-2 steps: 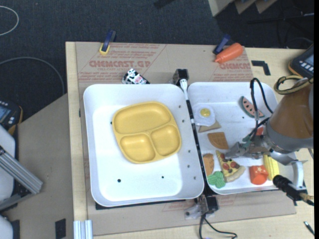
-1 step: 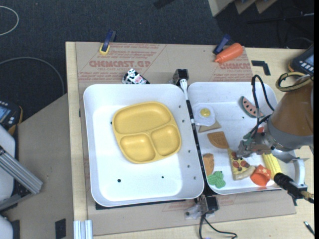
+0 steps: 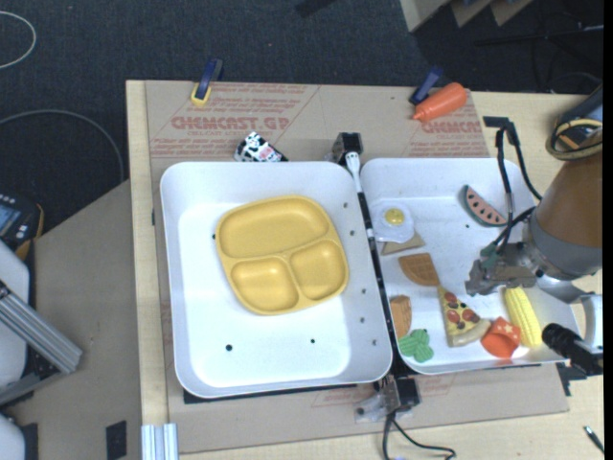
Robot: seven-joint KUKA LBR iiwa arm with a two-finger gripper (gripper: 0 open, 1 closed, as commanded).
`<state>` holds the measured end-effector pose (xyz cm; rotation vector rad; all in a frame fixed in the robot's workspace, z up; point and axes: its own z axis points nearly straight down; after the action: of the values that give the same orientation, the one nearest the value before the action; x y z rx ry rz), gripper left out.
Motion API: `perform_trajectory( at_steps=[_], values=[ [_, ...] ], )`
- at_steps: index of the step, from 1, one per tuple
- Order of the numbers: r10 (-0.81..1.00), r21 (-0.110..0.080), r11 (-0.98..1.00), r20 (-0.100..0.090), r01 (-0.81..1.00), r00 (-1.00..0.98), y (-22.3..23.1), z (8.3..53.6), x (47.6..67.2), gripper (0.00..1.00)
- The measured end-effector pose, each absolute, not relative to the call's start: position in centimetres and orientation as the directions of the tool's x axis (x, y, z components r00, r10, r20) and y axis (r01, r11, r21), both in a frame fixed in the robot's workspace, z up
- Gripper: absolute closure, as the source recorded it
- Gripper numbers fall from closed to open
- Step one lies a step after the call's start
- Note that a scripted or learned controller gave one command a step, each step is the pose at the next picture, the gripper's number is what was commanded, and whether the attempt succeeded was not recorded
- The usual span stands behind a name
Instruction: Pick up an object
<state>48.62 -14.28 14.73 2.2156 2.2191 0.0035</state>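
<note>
While I am watching remotely, the gripper (image 3: pixel 486 278) is hovering in the right bin (image 3: pixel 436 175) between the pizza slice (image 3: pixel 461 320) and corn cob (image 3: pixel 521 309); I cannot tell its state, and crowding is risking a miss.

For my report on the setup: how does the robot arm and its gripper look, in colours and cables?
The arm is grey with a wide orange band above the wrist. Thin black cables run along its side. The gripper is dark grey metal, small and blocky.
</note>
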Motion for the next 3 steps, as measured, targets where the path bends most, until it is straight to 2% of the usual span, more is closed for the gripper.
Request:
perform_trajectory(
  at_steps=[2,3],
  values=[
    [1.0,0.006,0.002,-0.003,1.0,-0.002,-14.8,22.7,49.1,1.0],
    [1.0,-0.003,0.006,0.003,1.0,-0.006,-9.6,21.6,49.2,1.0]
  ],
)
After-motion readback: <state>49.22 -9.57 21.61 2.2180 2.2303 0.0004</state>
